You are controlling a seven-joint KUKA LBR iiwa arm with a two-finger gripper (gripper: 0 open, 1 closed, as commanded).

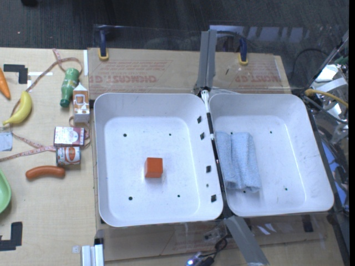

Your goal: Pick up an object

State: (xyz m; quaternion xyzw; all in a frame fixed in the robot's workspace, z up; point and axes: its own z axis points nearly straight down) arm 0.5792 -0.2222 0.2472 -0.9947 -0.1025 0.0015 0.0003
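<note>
A small orange-red cube (154,167) rests on the floor of the left white bin (111,193), slightly below its middle. A folded light-blue cloth (238,160) lies in the right white bin (299,198), along its left side next to the divider between the bins.
On the wooden bench left of the bins lie toy foods: a banana (19,110), a green bottle (68,85), a small carton (81,103), a box (69,136), a can (69,155), a sausage (45,172). Metal gear and cables (330,87) crowd the right edge.
</note>
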